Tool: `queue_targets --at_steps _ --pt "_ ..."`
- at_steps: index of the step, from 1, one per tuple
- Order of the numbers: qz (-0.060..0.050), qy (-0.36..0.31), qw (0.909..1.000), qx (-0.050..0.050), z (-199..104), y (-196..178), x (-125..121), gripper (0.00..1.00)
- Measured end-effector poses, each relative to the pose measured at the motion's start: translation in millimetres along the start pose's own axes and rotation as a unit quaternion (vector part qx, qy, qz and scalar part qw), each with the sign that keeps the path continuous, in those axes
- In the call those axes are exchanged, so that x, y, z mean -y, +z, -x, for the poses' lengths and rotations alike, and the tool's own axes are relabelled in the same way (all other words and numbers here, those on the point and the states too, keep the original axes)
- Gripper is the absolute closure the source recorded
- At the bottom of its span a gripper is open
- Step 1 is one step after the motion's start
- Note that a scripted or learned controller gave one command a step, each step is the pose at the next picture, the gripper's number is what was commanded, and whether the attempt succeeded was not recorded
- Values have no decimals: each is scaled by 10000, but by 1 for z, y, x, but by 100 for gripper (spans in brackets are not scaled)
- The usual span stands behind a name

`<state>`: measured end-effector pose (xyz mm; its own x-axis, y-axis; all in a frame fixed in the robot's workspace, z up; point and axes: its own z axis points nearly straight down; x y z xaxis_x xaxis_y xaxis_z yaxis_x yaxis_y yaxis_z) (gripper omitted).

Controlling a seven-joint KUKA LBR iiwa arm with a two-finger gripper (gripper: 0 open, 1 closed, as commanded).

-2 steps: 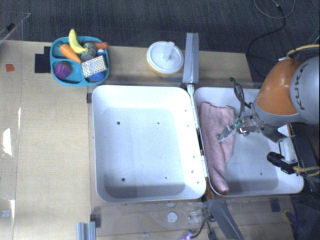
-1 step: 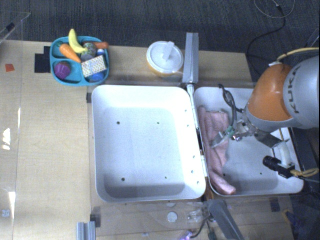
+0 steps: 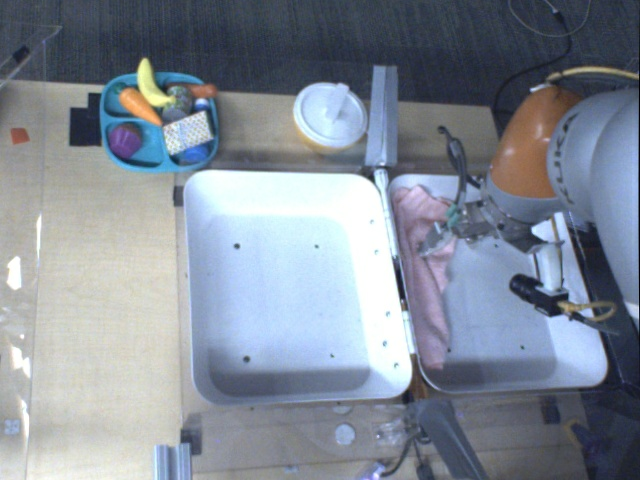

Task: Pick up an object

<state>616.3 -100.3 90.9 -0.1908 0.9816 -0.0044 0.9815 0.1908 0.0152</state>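
A pink cloth [image 3: 424, 293] lies crumpled along the left wall of the right bin [image 3: 530, 363], running from the far corner toward the near one. My gripper [image 3: 437, 240] reaches in from the right and sits low over the upper part of the cloth, touching or nearly touching it. Its tip blends into the folds of the cloth. The grey arm with its orange band [image 3: 530, 153] hangs over the bin's far right side.
The left bin [image 3: 290, 278] stands beside the right one, parted by their rims. Behind the bins stand a blue tray of toy food [image 3: 158, 120], a white lidded cup [image 3: 330, 115] and a metal post [image 3: 381, 118]. Cables run along the right.
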Motion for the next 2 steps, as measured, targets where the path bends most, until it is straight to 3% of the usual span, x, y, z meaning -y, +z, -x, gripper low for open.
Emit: queue_targets --at_steps 1,2 --pt "-79 -231 9997 -17 -1 2 -55 0" --pt "-7 -58 10000 -2 -4 0 12 0"
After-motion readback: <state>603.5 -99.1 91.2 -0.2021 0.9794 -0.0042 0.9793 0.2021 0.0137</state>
